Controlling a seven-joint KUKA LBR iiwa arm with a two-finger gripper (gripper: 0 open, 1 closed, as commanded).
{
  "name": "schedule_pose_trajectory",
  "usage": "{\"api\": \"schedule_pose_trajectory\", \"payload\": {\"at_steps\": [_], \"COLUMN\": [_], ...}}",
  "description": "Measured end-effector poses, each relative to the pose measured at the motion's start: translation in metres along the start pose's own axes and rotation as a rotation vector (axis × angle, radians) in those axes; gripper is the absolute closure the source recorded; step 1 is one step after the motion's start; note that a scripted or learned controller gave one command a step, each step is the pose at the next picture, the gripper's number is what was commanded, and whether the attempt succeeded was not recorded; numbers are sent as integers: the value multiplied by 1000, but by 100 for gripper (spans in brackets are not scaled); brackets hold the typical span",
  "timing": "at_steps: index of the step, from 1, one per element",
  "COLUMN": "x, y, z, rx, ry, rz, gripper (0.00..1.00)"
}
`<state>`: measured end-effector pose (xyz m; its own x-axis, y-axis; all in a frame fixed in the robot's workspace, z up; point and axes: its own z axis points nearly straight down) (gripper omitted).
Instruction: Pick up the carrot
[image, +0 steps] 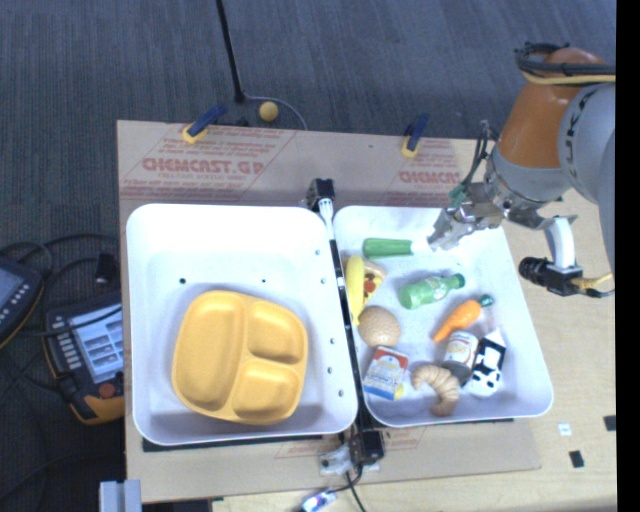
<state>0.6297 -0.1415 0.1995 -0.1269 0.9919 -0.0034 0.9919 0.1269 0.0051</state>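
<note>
A grey arm with an orange band (535, 120) reaches in from the right over two white bins on a cardboard-covered counter (200, 165). Its hand (447, 230) hangs above the far end of the right bin (520, 385), near a green cylinder (388, 247); from this angle I cannot tell whether it is spread or pressed together, and nothing shows in its grip.

The carrot (459, 319) lies toward the right side of that bin, tilted, its orange body running from lower left to upper right with a small green tuft at the upper end. It sits in a crowd: a green bottle (431, 290) just beyond it, a small jar (460, 350) just beside its lower end, and a black-and-white carton (488, 366) close by. A croissant (440, 385), a round brown bun (379, 325), a banana (353, 283) and a small boxed item (385, 375) fill the rest. The left bin (150, 240) carries a yellow divided tray (240, 355).

The hand is well short of its target. A clean pick looks to call for moving nearer the camera until the hand stands over the carrot's middle, turning the wrist so the grip closes across the narrow body rather than along it, and dropping straight down. The risk, as it appears, is clipping the bottle or jar on the descent.
</note>
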Motion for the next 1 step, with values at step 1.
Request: {"api": "schedule_pose_trajectory", "payload": {"at_steps": [1], "x": [-78], "y": [-17], "z": [-22], "rx": [3], "ry": [-3], "rz": [-443], "gripper": [100]}}
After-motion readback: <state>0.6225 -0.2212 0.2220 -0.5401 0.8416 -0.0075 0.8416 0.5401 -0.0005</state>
